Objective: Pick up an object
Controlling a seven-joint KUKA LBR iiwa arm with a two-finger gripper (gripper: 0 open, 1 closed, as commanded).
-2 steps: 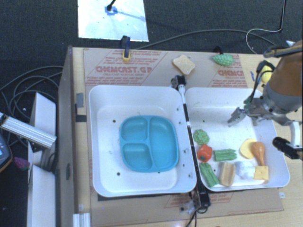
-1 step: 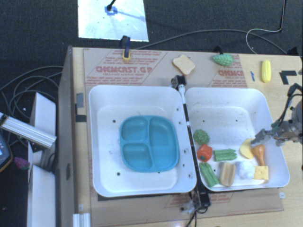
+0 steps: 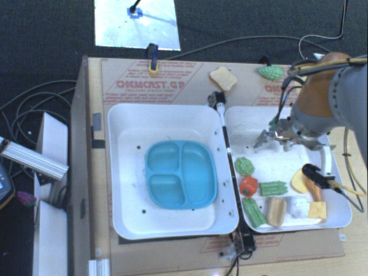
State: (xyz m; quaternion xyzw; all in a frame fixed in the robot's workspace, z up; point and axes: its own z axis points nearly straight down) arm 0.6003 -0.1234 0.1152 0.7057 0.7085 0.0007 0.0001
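My gripper (image 3: pixel 273 140) hangs over the back part of the right bin (image 3: pixel 253 119), with its fingers spread apart and nothing between them. In front of it, along the bin's near half, lie several toy foods: a green leafy ball (image 3: pixel 244 165), a red pepper (image 3: pixel 248 185), a bundle of green beans (image 3: pixel 273 187), a green pickle (image 3: pixel 253 211), a tan bread stick (image 3: pixel 276 210), a white lump (image 3: pixel 299 206), a yellow cheese block (image 3: pixel 317 210) and a pale yellow disc (image 3: pixel 298 181). None of them touches the gripper.
The left bin (image 3: pixel 129 125) holds a blue divided tray (image 3: pixel 181 174). Behind the bins on the cardboard lie a slice of toy bread (image 3: pixel 223 78) and a green knobbly toy (image 3: pixel 271 72). A ridge (image 3: pixel 227 148) separates the two bins.
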